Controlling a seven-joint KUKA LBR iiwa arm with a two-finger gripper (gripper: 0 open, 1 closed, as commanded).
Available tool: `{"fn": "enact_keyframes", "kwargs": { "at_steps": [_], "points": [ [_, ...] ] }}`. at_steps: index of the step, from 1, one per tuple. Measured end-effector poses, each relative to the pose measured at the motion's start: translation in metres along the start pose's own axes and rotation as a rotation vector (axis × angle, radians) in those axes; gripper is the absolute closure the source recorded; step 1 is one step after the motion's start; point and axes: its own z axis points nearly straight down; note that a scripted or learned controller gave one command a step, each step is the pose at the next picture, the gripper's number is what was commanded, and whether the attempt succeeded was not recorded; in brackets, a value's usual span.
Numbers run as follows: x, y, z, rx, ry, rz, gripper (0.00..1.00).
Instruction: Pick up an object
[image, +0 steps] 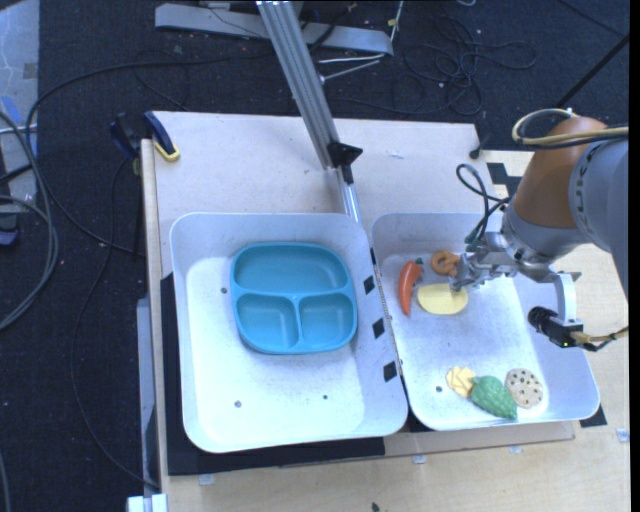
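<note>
Camera view, looking down at a slant on your worktop (260, 160), shows two shallow white bins side by side; take the right bin (560, 340) as your landmark for everything that follows. Your grey arm with its orange band reaches in from that bin's far right corner, and the gripper (462, 283) hangs low over the bin's upper part, directly above the top edge of a pale yellow disc (441, 300); whether the fingers are wide, narrow or closed on anything you cannot tell from this angle, since the wrist and cabling cover them. Just beside the gripper, toward the bin's upper left, sits a small orange ring (443, 263); left of the disc lies a red pepper (406, 287), upright along the bin's left wall. Near the bin's lower edge, well apart from the gripper, rest a yellow piece (460, 380), a green leaf-shaped item (492, 396) touching it, and a speckled cookie (523, 386) beside that. Left of the right bin, the left bin (200, 400) carries a blue divided plate (294, 297).

You appear to be at the descent or grasp stage, with the yellow disc the likeliest target; nothing looks lifted yet. The next move calls for closing squarely on the disc's rim, then rising straight; the disc looks flat and may slip, and the ring nearby could be nudged.
</note>
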Motion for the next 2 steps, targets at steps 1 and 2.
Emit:
{"fn": "enact_keyframes", "kwargs": {
  "at_steps": [1,2],
  "points": [
    [-0.003,0.0,-0.044,0.002,-0.001,0.001,1.0],
    [-0.004,0.002,-0.098,0.001,-0.001,-0.001,1.0]
  ]
}}
